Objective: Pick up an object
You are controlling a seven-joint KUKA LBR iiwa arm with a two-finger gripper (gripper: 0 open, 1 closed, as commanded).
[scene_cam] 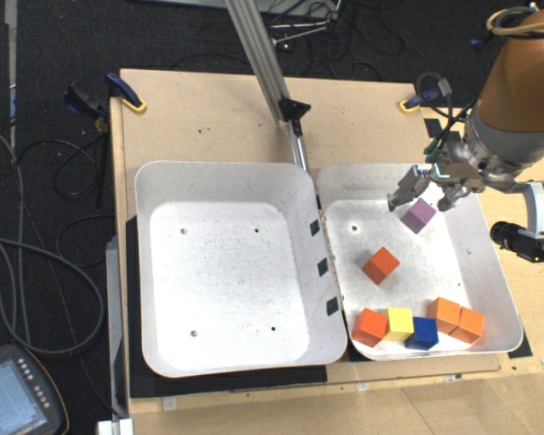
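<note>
Plainly, the scene reads as follows.

Arm: the gripper (428,191) hangs over the upper part of the right bin (490,261), reaching in from the right, with the orange-banded wrist above it.

Jaws: spread wide, two dark fingers splayed to either side; nothing sits between them.

Nearest thing: a purple block (420,216) lies just below the fingertips, turned diagonally to the bin walls. Whether the fingers touch it cannot be told; it looks to rest on the bin floor or very near it, not clamped.

Other candidates: an orange cube (381,265) sits alone in the middle of the same bin, well apart from the rest. Along the near wall a cluster crowds together: an orange block (371,325), a yellow block (400,321), a blue block (424,333), and two more orange blocks (459,320) at the right.

Left bin (163,188): not part of the present move.

Handling, as a judgement: the blocks look small, stiff and light, probably foam or painted wood, not fragile. Flat faces should give good purchase; smooth sides may slip if pinched on corners.

Where to hold: across two opposite flat faces of the purple block, fingers turned to match its diagonal set.

Risk: a misaligned close would nudge it aside.
</note>
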